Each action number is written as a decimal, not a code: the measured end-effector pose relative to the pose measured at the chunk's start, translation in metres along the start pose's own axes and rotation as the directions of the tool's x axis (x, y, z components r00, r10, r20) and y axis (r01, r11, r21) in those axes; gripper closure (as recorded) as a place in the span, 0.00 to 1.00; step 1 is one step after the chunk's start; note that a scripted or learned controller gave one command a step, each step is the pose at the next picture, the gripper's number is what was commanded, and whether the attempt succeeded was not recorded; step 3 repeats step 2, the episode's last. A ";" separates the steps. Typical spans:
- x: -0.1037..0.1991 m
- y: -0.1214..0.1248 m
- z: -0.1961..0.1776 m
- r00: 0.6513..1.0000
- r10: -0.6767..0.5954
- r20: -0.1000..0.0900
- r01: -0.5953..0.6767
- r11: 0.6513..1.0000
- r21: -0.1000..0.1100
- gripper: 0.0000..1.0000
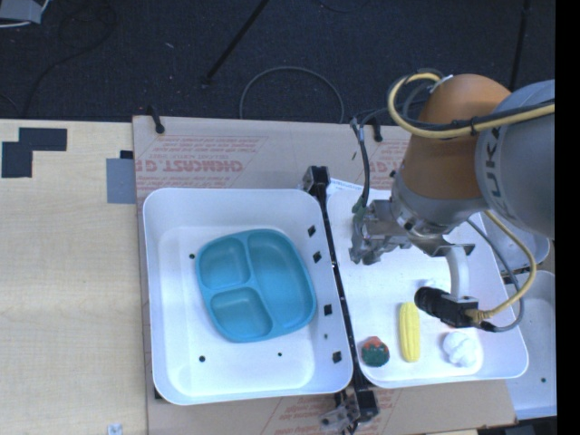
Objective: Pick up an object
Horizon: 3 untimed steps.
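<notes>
My gripper (364,248) hangs over the upper left part of the right bin (507,370), close to the divider between the bins, with nothing visibly in it. Along the right bin's front lie a yellow corn cob (410,332), a small green and red toy (374,352) to its left, and a white lumpy object (461,349) to its right. All three lie apart from the gripper, nearer the camera. A blue divided plate (255,284) rests in the middle of the left bin (168,243).
The grey arm with its orange band (453,143) covers the back of the right bin. A black divider rail (332,279) runs between the bins. Cardboard (227,157) lies under the bins, and the wooden bench (63,288) extends left.
</notes>
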<state>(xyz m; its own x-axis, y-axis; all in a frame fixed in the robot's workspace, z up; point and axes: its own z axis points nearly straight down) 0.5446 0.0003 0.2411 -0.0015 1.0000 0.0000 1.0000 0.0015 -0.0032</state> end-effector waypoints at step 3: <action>0.100 0.048 -0.002 1.000 -0.002 -0.001 0.002 1.000 -0.002 1.00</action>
